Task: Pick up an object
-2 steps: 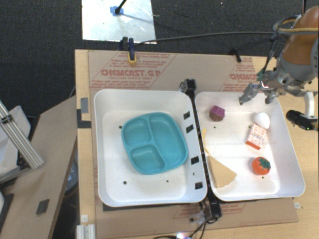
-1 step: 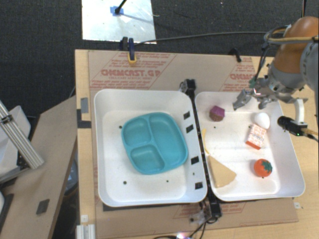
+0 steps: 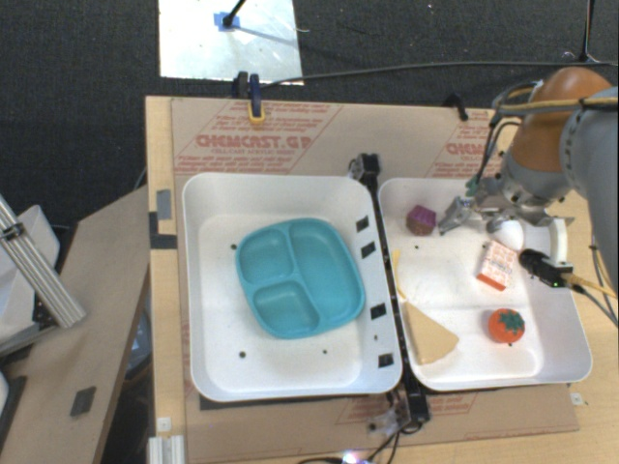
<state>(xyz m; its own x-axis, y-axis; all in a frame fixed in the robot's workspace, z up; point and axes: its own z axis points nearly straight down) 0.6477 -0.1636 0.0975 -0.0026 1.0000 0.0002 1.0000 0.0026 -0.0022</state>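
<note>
In the right bin (image 3: 571, 356) my gripper (image 3: 458, 215) hangs low near the back, just right of a small purple block (image 3: 421, 219). A white egg-shaped piece (image 3: 507, 231) lies directly right of the gripper, under the wrist. In front of it rests a small red and white carton (image 3: 496, 265). Nearer the front lie an orange-red tomato-like toy (image 3: 505, 325) and a pale yellow wedge (image 3: 428, 333). I see nothing held.
The left bin (image 3: 208, 288) holds a teal divided plate (image 3: 300, 276). A black-clipped divider (image 3: 379, 259) separates the two bins. The grey arm with its orange band (image 3: 571, 90) enters from the upper right.
</note>
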